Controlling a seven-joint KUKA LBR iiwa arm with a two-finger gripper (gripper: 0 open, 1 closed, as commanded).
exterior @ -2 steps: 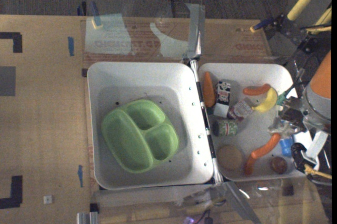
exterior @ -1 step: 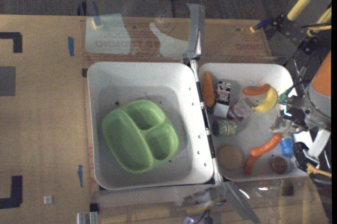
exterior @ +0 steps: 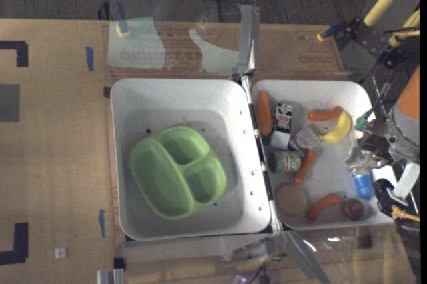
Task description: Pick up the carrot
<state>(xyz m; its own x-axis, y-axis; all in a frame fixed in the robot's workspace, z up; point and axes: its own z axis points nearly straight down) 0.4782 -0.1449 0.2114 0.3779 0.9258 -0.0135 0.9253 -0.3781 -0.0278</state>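
Carrot [exterior: 265,113]: lay against the right bin's [exterior: 333,87] left wall, untouched.
Gripper [exterior: 371,157]: hovered at that bin's right edge; grip state impossible to tell.
Progress: nothing lifted; reach, grasp and lift remained.

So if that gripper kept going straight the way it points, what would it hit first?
Probably the small blue object by the right bin's right wall, just beneath the gripper, though depth is unclear from above. The carrot lies across the bin, out of that line.
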